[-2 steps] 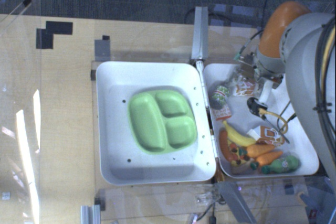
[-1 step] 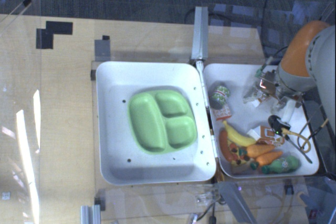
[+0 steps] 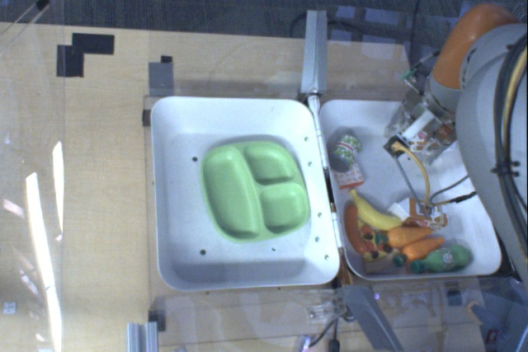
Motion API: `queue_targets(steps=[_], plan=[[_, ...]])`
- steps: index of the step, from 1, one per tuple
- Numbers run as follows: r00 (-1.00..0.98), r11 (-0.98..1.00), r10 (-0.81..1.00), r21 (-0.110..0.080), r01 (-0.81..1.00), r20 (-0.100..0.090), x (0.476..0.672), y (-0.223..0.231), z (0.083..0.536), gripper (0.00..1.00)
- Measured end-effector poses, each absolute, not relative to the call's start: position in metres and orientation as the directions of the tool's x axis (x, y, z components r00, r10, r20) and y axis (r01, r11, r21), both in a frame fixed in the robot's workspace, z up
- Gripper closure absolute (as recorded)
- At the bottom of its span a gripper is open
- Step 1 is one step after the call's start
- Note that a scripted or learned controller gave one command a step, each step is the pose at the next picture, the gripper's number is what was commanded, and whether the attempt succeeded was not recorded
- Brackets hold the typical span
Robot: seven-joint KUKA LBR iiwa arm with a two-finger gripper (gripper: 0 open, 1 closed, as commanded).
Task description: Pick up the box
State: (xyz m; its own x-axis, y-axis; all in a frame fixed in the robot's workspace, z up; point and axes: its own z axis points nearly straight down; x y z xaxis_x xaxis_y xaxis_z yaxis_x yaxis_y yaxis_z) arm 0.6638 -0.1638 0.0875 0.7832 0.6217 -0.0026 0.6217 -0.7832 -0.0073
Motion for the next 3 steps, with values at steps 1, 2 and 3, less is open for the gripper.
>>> queue_targets(steps=[1, 2, 3], plan=[[0.776, -0.776, 0.631, 0.003, 0.631, 0.005, 0.667, -0.161, 0.1, 1.0], [0.769, -0.769, 0.639, 0.006, 0.639, 0.008, 0.67, -0.159, 0.112, 1.0], [0.762, -0.762, 0.647, 0.01, 0.647, 0.01, 0.672, -0.157, 0.125, 1.0]])
